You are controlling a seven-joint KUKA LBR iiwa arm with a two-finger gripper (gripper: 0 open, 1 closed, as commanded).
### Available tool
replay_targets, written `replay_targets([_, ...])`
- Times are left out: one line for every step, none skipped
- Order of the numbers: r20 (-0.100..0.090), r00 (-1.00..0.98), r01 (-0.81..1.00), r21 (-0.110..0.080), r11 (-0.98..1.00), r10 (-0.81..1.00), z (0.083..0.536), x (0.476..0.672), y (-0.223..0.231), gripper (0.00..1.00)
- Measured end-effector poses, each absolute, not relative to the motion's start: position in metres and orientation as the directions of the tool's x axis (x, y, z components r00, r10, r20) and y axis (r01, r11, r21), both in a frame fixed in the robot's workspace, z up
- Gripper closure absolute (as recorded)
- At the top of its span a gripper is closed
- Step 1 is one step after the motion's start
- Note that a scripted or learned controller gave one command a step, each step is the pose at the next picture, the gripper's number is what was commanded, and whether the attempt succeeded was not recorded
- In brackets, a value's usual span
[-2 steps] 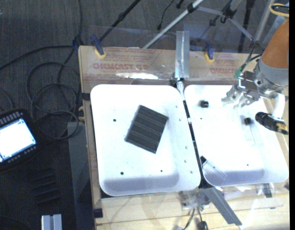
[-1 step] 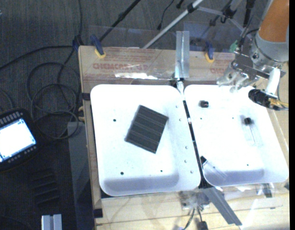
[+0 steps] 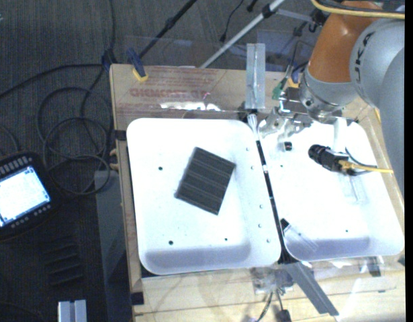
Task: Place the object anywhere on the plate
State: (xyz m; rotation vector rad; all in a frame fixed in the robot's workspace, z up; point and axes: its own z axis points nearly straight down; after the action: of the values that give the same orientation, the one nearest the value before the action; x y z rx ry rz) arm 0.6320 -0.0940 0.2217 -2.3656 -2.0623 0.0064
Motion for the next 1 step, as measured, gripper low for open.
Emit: replay_targets([0.0,-0.095,0.996,-0.005,0.095,0.996,0.1807,0.6679,-0.0321,1.0])
